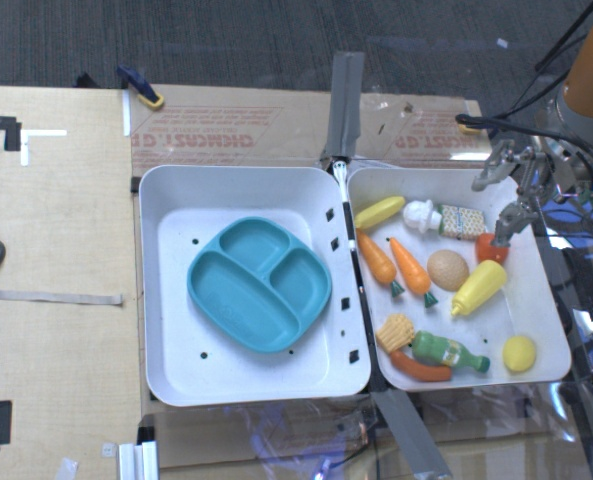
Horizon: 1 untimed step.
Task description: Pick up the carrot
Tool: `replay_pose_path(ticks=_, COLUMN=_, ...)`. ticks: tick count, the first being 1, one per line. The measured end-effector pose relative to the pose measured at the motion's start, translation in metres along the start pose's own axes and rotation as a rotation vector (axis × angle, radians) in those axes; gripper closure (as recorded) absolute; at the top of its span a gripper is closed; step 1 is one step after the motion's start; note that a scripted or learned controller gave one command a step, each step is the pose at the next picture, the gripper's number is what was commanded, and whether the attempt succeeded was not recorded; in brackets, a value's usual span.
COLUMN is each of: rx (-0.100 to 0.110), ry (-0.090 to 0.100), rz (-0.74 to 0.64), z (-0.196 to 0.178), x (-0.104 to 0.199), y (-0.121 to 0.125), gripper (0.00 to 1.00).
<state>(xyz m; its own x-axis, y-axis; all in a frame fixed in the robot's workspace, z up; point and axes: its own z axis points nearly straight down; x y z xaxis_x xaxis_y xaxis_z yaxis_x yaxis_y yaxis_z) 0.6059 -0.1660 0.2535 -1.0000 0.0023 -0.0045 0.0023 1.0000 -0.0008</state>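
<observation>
I see two white bins side by side on my bench. The left bin point(166, 358) has a blue plate point(260, 284) in it, with three sections, and it sits a bit turned.

The right bin point(551, 308) is full of toy food. There are two carrots here, lying next to each other near the left side of that bin. One carrot point(377, 261) is close to the wall between the bins, and the other carrot point(411, 268) is just beside it on the right. Both are orange with small green ends, and both green ends point down toward me.

Above the carrots lies a yellow banana point(379, 212). Next to it is a small white bottle point(420, 216) touching a little box point(462, 222). A brown egg point(447, 268) sits right of the carrots, and a yellow corn cob point(479, 287) leans beside it. Something red point(492, 247) pokes out just above the corn. At the bottom I see a waffle fry point(396, 332), a green bottle point(446, 351), a red chili point(420, 370) under it, and a yellow lemon point(519, 353) in the corner.

My gripper point(516, 213) comes in from the right — it hangs over the top right part of the right bin, near the red thing and well apart from the carrots. It is dark and tangled with wires up there, so I cannot tell how it is set — and nothing shows in its grip.
</observation>
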Motion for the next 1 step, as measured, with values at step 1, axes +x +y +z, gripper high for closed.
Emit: replay_pose_path(ticks=1, rx=0.0, ry=0.002, rz=0.157, z=0.1193, x=0.0226, y=0.0276, gripper=0.0)
